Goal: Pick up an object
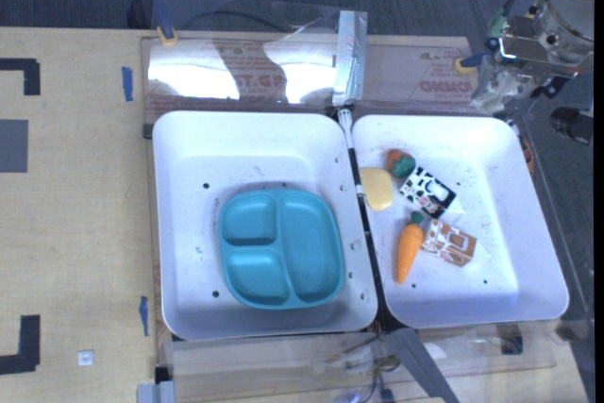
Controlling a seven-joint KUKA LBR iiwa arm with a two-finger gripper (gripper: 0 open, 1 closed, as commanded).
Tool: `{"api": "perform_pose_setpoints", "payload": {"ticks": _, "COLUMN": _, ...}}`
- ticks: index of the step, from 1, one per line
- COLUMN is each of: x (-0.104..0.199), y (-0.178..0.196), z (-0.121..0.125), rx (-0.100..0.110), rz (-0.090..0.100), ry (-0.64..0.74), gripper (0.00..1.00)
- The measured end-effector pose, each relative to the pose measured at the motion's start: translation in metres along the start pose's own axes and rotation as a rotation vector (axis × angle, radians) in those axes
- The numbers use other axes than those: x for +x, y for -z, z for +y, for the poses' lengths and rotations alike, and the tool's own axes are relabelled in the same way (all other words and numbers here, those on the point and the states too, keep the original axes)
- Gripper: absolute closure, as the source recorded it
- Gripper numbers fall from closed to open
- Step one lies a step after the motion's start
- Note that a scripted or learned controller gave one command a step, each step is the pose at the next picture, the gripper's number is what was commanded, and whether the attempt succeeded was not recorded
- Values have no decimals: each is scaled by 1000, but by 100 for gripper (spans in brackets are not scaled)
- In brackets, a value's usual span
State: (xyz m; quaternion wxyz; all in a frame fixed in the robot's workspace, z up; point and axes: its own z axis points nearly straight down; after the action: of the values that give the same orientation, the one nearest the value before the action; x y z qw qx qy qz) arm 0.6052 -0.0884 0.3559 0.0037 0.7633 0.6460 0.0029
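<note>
the left bin [179, 146] held a blue divided plate [281, 246], lying flat toward its near side, with three compartments facing up. a narrow seam ran between this bin and the right bin [491, 288].

in the right bin the objects sat bunched in its left half, close to the seam. a pale yellow rounded piece [378, 189] lay nearest the seam. just beyond it, on the far side, was a small orange and green item [399, 161], too small to name. to the right of the yellow piece lay a black and white patterned piece [427, 193], tilted. nearer the camera a toy carrot [409, 247] lay with its green top touching or almost touching the patterned piece and its tip pointing to the near side. just right of the carrot lay a flat brown and white packet [450, 243], touching it or very nearly so.

the gripper [514, 75] hung at the far right, beyond the far right corner of the right bin, well apart from all the objects. i cannot tell how its jaws stood.
</note>
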Motion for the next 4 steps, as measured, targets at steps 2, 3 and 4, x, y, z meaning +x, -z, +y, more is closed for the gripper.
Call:
{"api": "perform_pose_setpoints", "payload": {"ticks": 2, "x": 113, "y": -76, "z": -10, "rx": 10, "rz": 3, "ry": 431, "gripper": 100}}
{"api": "perform_pose_setpoints", "payload": {"ticks": 3, "x": 14, "y": 32, "z": 18, "rx": -2, "rz": -2, "ry": 645, "gripper": 100}}
{"api": "perform_pose_setpoints", "payload": {"ticks": 4, "x": 85, "y": -79, "z": -11, "rx": 14, "rz": 5, "ry": 587, "gripper": 100}}
